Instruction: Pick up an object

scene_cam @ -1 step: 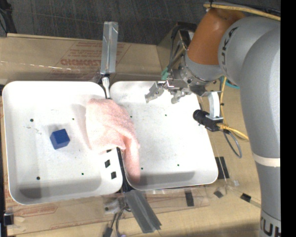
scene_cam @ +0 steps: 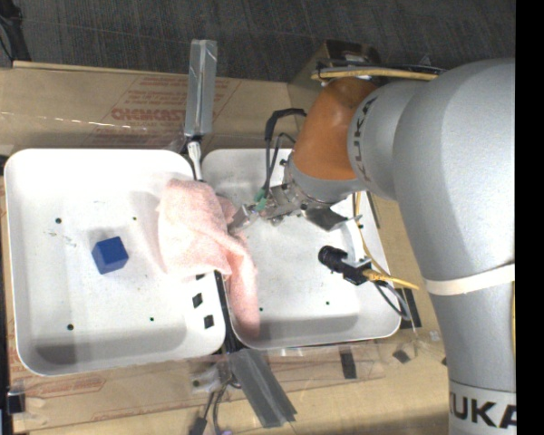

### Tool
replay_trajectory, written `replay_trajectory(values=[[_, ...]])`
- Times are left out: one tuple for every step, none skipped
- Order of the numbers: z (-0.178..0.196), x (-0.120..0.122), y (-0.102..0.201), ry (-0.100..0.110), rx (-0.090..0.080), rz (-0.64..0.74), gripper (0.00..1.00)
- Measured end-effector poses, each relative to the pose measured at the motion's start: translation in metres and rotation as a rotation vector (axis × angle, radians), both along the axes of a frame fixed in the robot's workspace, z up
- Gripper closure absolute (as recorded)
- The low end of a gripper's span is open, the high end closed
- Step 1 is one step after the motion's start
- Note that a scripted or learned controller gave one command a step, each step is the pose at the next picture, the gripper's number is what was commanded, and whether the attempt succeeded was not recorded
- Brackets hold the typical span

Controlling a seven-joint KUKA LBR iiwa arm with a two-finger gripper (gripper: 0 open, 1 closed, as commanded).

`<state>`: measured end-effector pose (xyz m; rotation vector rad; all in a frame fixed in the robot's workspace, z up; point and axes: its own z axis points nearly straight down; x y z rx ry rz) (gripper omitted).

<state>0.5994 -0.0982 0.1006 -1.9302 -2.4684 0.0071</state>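
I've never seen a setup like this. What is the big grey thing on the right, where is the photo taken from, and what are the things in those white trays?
The big grey shape is a robot arm with an orange band above its wrist. It reaches in from the right. The photo comes from one fixed camera above the bench, looking down at a slant.

On the bench sit two shallow white bins side by side. The left bin holds a small blue cube. A pink cloth lies draped over the wall between the bins, partly in each. The right bin is where the arm is working.

At the arm's tip is its hand, a two-finger grasping part, low in the right bin right at the cloth's edge. The picture is too small to tell whether it has actually caught the cloth.
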Motion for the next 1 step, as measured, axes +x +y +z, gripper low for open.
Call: replay_trajectory(values=[[-0.0113,-0.0453,-0.0003,-0.002,0.002,0.216,0.0]])
